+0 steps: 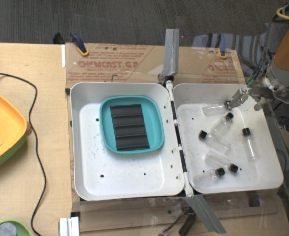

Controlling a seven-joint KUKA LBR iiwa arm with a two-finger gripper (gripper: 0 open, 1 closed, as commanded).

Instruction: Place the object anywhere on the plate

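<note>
Clear vials (222, 128), about five; one teal plate (131, 124).

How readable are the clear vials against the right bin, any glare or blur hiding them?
Camera view: the clear vials nearly vanish against the white right bin, with their black caps the main cue; soft sheen on the bin floor; the teal plate is sharp and high-contrast; the end effector is small and slightly soft at the bin's upper right.

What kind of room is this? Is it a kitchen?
Probably not a kitchen; it looks like a robot test lab. A robot arm reaches over two white bins on a workbench, one holding a teal plate, the other small clear bottles with black caps.
</note>
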